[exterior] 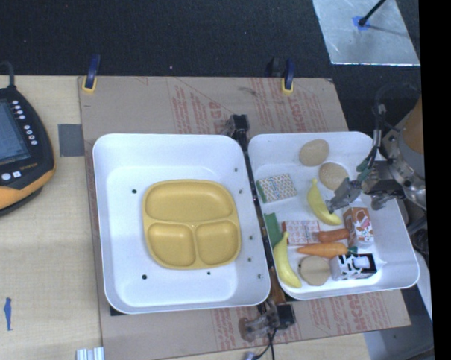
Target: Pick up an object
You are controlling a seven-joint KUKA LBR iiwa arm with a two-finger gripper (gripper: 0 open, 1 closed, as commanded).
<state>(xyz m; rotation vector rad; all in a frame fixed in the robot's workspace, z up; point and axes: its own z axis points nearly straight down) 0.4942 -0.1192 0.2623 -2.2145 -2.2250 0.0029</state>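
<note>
Found a black-and-orange handheld control pendant (pixel 11 151) parked at the far left of the pale wooden tabletop (pixel 36 281), probably to keep it out of the arm's sweep. Noted a brown cardboard sheet (pixel 169 96) pinned down by blue clamps (pixel 91 73), seemingly so the bins could not slide. Saw a yellow three-compartment plastic tray (pixel 190 223) lying flat in the left shallow white bin (pixel 108 218). Counted every candidate for picking in the right shallow white bin (pixel 397 276), among them a curved yellow toy banana (pixel 321 203) and an orange toy carrot (pixel 323 249). Placed the end effector (pixel 358 192) low over that bin, just beside the banana; could not tell whether released or clenched, and saw nothing grasped.
</note>
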